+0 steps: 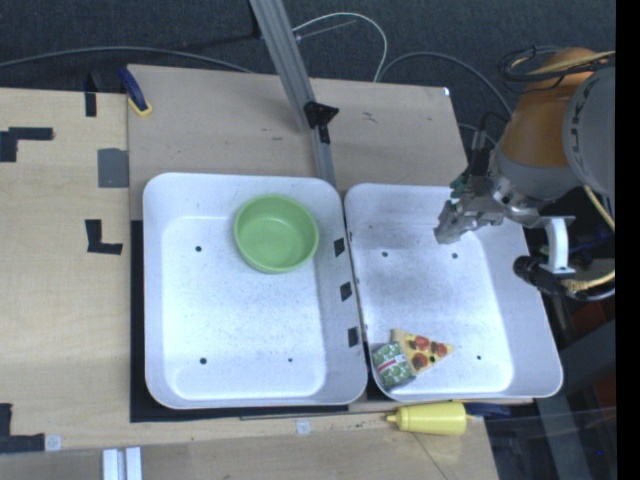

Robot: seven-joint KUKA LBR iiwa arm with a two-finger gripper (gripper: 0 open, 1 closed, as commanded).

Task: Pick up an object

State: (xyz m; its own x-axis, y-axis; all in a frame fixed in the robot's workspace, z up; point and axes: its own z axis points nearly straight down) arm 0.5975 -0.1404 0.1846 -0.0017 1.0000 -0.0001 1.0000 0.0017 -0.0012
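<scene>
Two white bins sit side by side on the bench. The left bin (170,298) holds a green bowl (276,233), upright, in its upper middle part. The right bin (500,308) holds two small items close to its lower left corner: a pizza slice (424,349), lying flat with its point toward the right, and a small green packet (392,365) touching the slice's left end, close against the bin's lower left wall.

A yellow bottle (433,419) lies on its side on the bench, outside the right bin, just below its front rim.

The arm (560,133) enters from the right, with its orange band high at the right of the view. The gripper (447,230) is over the upper part of the right bin, near the bin's back rim and right of its centre line. Its tip points down and to the left.

Relative to the gripper, the pizza slice and packet lie well apart from it, toward the front of the same bin and slightly left. The bowl lies to the gripper's left, in the other bin, across the shared rim. The bottle is further off still, beyond the front rim.

Finger opening: it cannot be told from this view; the tip appears as one dark grey mass. Nothing is seen between the fingers, and whether the tip touches the bin floor cannot be told.

A grey pole (290,58) crosses the bench diagonally above the bins, ending at a black clamp (320,115).
</scene>
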